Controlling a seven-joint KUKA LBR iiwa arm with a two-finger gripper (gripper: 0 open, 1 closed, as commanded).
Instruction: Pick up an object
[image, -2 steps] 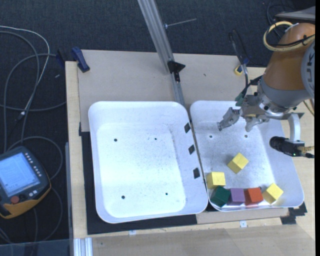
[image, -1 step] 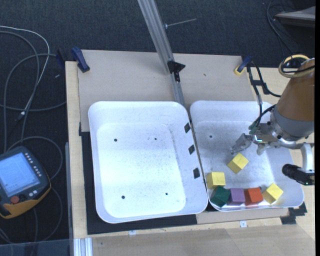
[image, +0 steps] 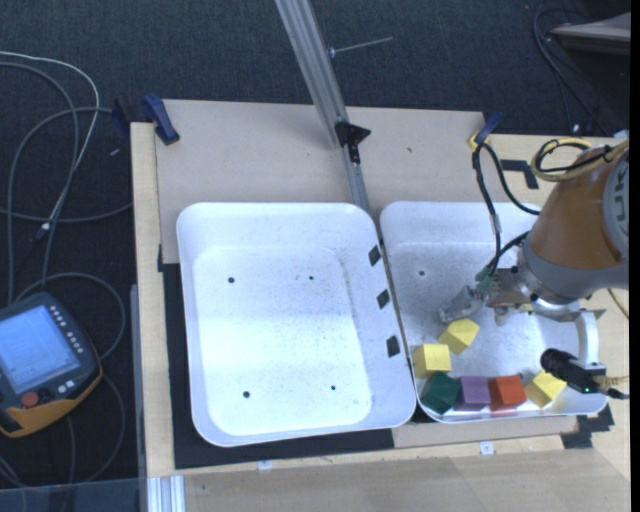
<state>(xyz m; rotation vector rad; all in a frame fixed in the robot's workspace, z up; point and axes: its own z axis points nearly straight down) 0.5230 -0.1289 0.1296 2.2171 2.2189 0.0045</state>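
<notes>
My gripper (image: 464, 304) hangs over the middle of the right bin (image: 430, 235), reaching in from the right on the grey and orange arm (image: 580, 225). Just below its tip a yellow block (image: 463, 334) sits tilted; whether the two touch is unclear. A second yellow block (image: 433, 358) lies a little lower left. Along the bin's front wall stand a green block (image: 439, 393), a purple block (image: 474, 390), a red block (image: 507, 392) and a third yellow block (image: 548, 387).
The left bin (image: 200, 235) lies beside the right one, with black clips (image: 384, 298) along the shared wall. A metal pole (image: 325, 85) slants in from the top. A black cable (image: 490, 205) loops over the right bin's back. A teach pendant (image: 40, 365) rests at far left.
</notes>
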